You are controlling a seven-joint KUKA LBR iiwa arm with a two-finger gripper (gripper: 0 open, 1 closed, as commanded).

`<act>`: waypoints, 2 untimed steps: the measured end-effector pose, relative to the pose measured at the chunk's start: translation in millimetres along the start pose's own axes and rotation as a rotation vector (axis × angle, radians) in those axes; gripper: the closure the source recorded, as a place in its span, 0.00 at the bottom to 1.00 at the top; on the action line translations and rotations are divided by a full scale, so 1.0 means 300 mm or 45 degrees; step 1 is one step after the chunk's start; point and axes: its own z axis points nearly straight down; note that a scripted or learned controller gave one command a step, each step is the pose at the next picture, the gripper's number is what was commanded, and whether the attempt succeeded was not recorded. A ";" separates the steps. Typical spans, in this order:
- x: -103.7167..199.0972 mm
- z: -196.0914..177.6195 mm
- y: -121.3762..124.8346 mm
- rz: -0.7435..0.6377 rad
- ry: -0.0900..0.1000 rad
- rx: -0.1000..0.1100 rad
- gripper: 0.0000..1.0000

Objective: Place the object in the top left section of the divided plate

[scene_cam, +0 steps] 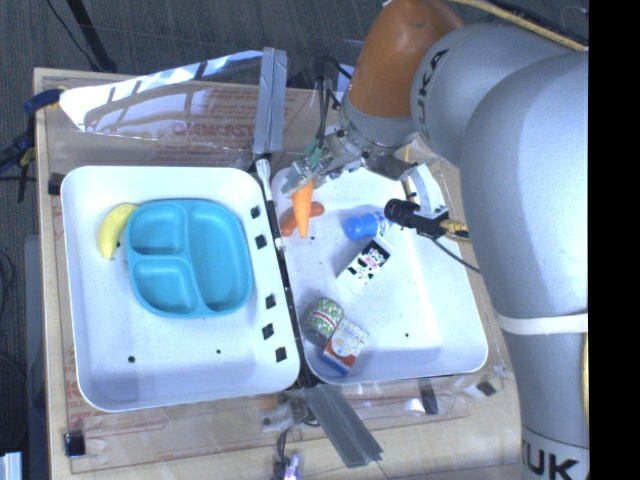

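While the tool (312, 168) hangs at the right bin's (455, 298) far left corner, its fingers pinch the top of a toy carrot (301, 210). At the left bin's (90, 308) centre lies the blue divided plate (190, 256), a banana (115, 228) touching its left rim.

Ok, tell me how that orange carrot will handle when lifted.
The carrot looks like a stiff plastic toy, so probably light and rigid. Its tapered, smooth shape may let it slip from the claw. Being rounded, it could roll on the right bin if dropped.
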 end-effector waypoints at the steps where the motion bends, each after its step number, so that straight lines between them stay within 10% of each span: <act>1: 0.377 -0.100 -0.129 -0.094 0.001 0.001 1.00; 2: 0.653 -0.176 -0.179 -0.065 0.000 0.001 1.00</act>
